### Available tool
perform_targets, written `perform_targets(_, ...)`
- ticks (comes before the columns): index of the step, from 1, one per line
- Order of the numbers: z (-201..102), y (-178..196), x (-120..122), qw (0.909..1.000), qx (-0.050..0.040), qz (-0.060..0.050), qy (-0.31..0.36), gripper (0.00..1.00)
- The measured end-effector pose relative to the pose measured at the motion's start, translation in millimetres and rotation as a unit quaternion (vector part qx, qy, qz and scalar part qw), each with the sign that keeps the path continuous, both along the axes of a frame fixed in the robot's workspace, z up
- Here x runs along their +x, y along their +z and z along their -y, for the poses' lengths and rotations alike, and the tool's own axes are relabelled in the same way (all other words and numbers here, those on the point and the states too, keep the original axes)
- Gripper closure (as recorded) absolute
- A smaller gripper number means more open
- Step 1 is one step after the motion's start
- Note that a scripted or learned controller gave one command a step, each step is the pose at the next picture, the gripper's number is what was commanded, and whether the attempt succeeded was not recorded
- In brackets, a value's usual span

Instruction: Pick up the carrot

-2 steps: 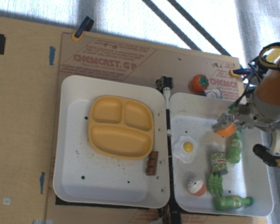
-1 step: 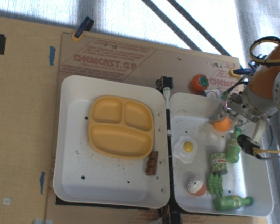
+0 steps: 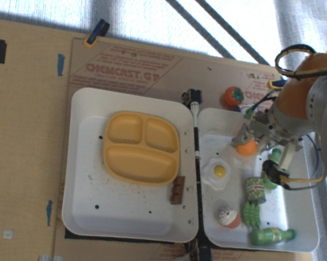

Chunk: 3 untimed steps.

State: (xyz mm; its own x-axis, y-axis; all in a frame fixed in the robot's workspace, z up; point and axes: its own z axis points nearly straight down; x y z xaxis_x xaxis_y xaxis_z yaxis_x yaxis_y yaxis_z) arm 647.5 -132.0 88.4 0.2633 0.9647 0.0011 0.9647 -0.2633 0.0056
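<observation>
The carrot (image 3: 247,148) shows as an orange lump in the upper left part of the right bin (image 3: 308,221). My gripper (image 3: 253,138) is directly over it, at its upper edge, and the wrist hides the contact. A green piece (image 3: 276,156) just right of the gripper may be the carrot's leafy end. I cannot make out whether the carrot is lifted or resting on the bin floor.
The right bin also holds a fried egg (image 3: 218,171), a green can (image 3: 256,190), a green bumpy toy (image 3: 251,214), a green bottle (image 3: 272,235) and a small red-white piece (image 3: 229,217). A yellow divided plate (image 3: 142,148) and brown bar (image 3: 177,190) lie in the left bin. A tomato (image 3: 233,96) sits behind the bins.
</observation>
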Motion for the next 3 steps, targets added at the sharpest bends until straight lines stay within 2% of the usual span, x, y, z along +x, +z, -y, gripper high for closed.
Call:
perform_targets(1, -45, 139, -3, 0.996, 0.0003, -0.002, -0.09, 1.0)
perform_targets(2, -17, 71, -51, 0.9988, 0.0004, -0.005, -0.049, 1.0)
perform_targets(3, -26, 9, -70, 0.9862, 0.0008, -0.003, -0.166, 1.0)
